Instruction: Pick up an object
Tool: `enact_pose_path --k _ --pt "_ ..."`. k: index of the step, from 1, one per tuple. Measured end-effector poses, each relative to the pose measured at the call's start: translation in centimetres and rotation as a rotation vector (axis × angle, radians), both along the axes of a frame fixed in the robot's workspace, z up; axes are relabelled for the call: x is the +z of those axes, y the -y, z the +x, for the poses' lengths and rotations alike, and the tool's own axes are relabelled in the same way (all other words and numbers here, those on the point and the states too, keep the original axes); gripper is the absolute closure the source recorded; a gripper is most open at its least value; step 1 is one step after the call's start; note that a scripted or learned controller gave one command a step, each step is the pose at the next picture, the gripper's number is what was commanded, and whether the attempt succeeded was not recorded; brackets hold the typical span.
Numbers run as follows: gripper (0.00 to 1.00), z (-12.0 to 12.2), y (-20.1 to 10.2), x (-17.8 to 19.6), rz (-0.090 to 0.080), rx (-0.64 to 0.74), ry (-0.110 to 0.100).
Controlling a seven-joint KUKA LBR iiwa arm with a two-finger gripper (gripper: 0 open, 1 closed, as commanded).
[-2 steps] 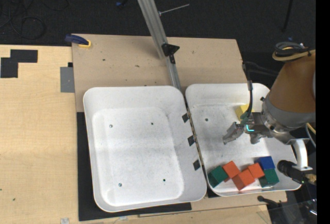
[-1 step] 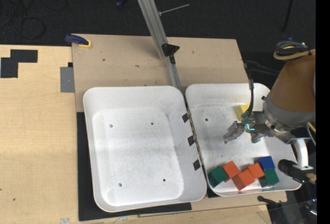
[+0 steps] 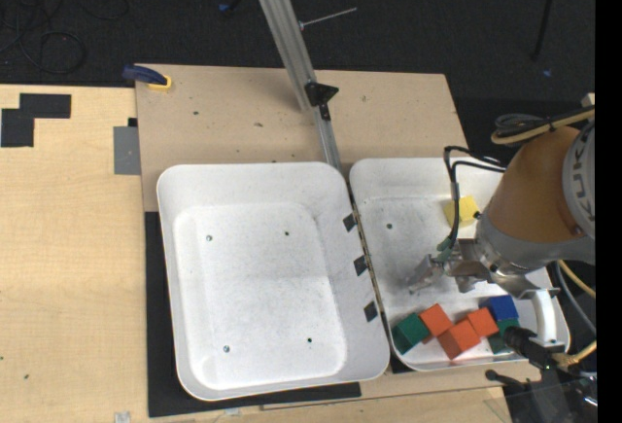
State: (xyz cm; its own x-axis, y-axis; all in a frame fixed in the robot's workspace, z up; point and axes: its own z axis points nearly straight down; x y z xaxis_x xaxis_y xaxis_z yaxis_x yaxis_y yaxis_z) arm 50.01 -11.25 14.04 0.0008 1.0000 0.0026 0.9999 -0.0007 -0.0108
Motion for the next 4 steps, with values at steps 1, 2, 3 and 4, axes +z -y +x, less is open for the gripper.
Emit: enact_pose_path --k 1,2,3,4 --pt "0.00 0.1 0.0 -4.8 0.000 0.000 0.009" --pt "1.00 0.0 0.1 -3.8 0.001 -0.008 0.008" --pt "1.00 0.7 -0.7 1.8 -0.002 0.002 0.013" --pt "1.00 0.3 -0.7 7.9 -0.003 0.001 0.015"
